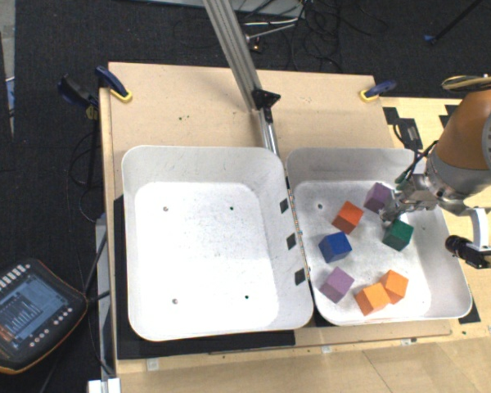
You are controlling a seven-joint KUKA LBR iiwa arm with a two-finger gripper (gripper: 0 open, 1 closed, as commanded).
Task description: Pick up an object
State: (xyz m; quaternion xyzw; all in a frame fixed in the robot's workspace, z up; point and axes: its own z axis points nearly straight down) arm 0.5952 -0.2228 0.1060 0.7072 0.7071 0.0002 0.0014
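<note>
My hand is low in the right bin, between the purple block and the green block, so I think it wants one. I cannot tell its grip. More blocks sit near; the left bin waits.

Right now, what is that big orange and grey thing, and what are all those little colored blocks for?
That is a robot arm, reaching in from the right. The camera looks down from above on a bench with two white bins. The right bin holds small blocks: a green one, a blue one, two purple ones and three orange ones. The arm's job is picking one up. Its gripper, like a two-finger hand, sits between the upper purple block and the green one. I cannot tell if it has grabbed anything.
</note>
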